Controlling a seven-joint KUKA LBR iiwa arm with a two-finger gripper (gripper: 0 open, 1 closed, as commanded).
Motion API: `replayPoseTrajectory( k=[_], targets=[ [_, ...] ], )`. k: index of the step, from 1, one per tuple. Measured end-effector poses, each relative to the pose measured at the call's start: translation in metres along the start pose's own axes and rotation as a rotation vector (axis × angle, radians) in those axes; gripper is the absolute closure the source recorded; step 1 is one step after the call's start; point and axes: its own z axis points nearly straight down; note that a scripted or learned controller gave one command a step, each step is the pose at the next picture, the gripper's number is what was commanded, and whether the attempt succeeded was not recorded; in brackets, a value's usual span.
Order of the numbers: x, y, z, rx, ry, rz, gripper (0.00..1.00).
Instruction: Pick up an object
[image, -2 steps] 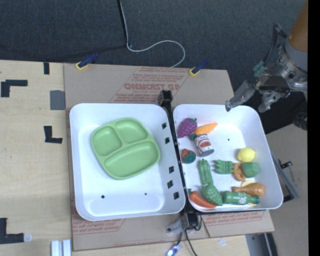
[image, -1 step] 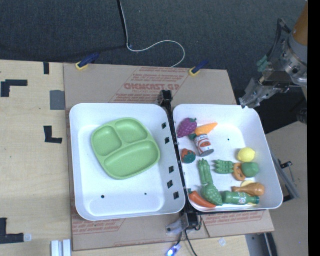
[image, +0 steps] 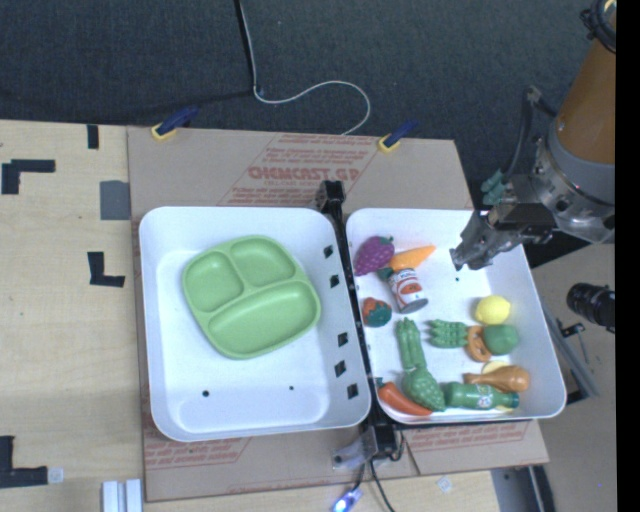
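- While toys crowd the right bin (image: 535, 330), the tool (image: 470, 252) hovers above its upper edge, apparently scouting a pick.
- Tool's opening: cannot tell; nothing seen held.

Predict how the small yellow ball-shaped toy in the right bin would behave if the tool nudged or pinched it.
The yellow toy looks round and smooth, so it would probably roll when nudged and may slip from a pinch. It rests against a green toy, which might stop it rolling that way. It looks like hollow plastic play food, so likely light and stiff.
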Motion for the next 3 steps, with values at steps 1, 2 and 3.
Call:
replayPoseTrajectory(
  k=[1, 2, 3],
  targets=[
    [0.100, 0.063, -0.061, -0.012, -0.001, -0.005, 1.00],
    [0.086, 0.001, -0.059, -0.001, -0.002, 0.004, 1.00],
    [0.088, 0.002, 0.131, 0.013, -0.005, 0.006, 1.00]
  ],
)
